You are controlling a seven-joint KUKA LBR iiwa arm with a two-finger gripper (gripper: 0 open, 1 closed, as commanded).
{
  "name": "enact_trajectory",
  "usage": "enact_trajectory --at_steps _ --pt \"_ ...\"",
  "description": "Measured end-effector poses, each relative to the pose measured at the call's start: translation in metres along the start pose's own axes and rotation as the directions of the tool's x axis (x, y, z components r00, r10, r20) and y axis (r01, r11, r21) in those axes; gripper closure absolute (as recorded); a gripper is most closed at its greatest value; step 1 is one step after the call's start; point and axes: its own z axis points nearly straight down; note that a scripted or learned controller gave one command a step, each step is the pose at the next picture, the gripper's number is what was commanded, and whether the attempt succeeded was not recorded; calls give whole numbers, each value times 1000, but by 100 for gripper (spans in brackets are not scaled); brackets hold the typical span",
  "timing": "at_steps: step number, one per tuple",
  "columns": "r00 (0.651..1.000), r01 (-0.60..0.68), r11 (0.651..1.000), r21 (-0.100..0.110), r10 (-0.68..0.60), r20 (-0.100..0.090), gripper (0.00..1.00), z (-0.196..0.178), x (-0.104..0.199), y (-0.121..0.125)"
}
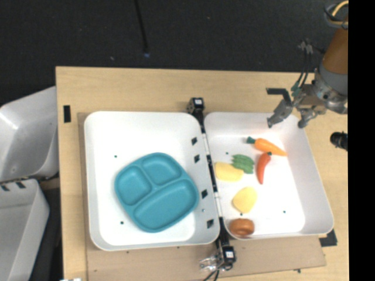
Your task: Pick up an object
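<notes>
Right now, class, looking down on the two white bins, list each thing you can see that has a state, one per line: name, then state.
Two-finger gripper: open, holding nothing, above the right bin's far edge.
Blue divided plastic plate: flat, right way up, in the left bin.
Orange toy carrot: lying on its side in the right bin.
Red toy chilli pepper: lying flat, beside the carrot.
Round brown toy: against the right bin's near wall.

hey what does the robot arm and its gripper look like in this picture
The arm is grey with an orange band above the wrist and a pale cable loop near its top. The gripper is grey metal with two thin dark fingers, plus thin wires along its side.
</notes>
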Motion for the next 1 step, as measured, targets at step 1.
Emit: enact_trajectory --at_steps 1 --pt "1000 4 1000 -13 -4 3 0 -8 1 2"
